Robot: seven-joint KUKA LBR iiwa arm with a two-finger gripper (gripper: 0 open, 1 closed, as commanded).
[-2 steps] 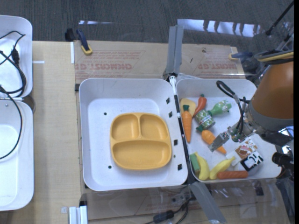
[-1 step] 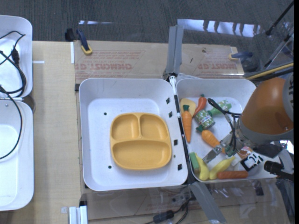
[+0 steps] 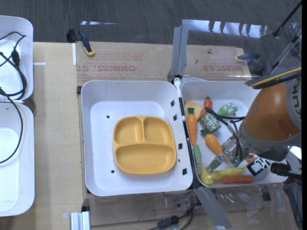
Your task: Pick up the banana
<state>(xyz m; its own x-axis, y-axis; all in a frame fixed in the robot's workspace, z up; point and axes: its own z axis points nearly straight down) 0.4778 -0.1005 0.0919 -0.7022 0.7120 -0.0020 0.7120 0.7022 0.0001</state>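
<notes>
The banana [image 3: 221, 174] is a yellow toy lying along the front wall of the right bin [image 3: 268, 181], with its thick end at the front left corner. My gripper [image 3: 221, 160] hangs from the grey and orange arm just above the banana's middle, slanting toward the front left. It looks open, and nothing shows between its fingers. An orange carrot [image 3: 214, 144] lies right behind the gripper, and a red-orange toy [image 3: 237, 179] sits against the banana's front side.
The right bin also holds a long carrot [image 3: 192, 126], a small carrot [image 3: 206, 104], green toys [image 3: 227, 110], a green stick [image 3: 197, 157] and a yellow piece [image 3: 192, 107]. In the left bin lies a yellow divided plate [image 3: 144, 145]. The arm's bulk covers the right bin's right side.
</notes>
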